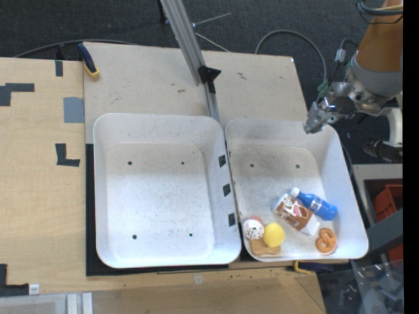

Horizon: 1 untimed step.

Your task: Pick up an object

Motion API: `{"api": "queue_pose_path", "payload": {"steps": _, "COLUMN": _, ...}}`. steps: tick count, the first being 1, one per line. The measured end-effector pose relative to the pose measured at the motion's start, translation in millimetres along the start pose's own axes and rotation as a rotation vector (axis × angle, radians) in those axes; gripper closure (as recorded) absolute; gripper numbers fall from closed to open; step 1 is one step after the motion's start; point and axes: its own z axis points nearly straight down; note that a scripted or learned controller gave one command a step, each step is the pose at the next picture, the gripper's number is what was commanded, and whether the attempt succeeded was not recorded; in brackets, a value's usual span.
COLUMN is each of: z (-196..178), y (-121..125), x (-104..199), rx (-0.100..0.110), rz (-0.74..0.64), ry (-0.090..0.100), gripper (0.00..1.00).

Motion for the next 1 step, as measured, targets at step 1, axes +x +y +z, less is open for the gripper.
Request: {"api": "queue_pose_path", "payload": {"steps": 1, "z": 1.9, "y": 5.4, "x": 45.8, "rx": 0.000, "rz": -0.001, "ry": 0.000, "gripper": 1.00}}
